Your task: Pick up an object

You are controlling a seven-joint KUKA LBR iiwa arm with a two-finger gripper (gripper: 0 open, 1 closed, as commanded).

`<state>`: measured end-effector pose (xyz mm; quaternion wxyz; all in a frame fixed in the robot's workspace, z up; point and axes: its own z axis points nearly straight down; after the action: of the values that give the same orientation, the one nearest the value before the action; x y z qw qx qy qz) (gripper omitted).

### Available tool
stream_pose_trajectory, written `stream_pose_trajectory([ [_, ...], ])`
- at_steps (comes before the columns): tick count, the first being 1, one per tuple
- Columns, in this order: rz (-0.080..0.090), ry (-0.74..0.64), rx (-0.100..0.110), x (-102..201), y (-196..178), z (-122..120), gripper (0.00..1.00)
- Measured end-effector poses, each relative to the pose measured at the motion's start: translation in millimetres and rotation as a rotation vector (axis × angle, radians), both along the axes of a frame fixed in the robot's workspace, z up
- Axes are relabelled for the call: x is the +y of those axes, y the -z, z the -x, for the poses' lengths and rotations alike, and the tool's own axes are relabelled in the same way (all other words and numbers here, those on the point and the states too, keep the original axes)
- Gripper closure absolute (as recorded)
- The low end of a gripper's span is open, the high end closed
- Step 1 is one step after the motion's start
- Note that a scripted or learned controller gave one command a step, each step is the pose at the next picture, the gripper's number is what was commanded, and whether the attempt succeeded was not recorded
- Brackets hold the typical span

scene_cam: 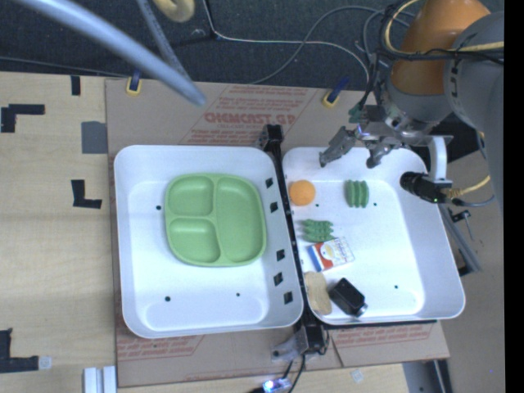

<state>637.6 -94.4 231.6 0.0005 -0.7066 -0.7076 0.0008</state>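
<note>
Well, orange ball [302, 192], small, round, w/ tool [354, 152] open, apart.

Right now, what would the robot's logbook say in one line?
phase: hovering | gripper: open, holding nothing, above right bin | nearest: green pod, orange ball | left bin: green tray

I am seeing red printing on the cardboard sheet [246, 109] lying under the two bins, near its far edge, but the letters are too blurred for me to read. A small packet [329, 254] in the right bin [426, 252] is showing red and blue marks, also unreadable.
</note>
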Motion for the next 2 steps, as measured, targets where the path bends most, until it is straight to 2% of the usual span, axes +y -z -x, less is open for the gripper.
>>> stream_pose_trajectory([
  [1, 0.001, 0.000, 0.001, 1.4, 41.9, 1.5, 0.00],
  [2, 0.001, 0.000, 0.002, -1.1, 104.1, -1.6, 0.00],
])
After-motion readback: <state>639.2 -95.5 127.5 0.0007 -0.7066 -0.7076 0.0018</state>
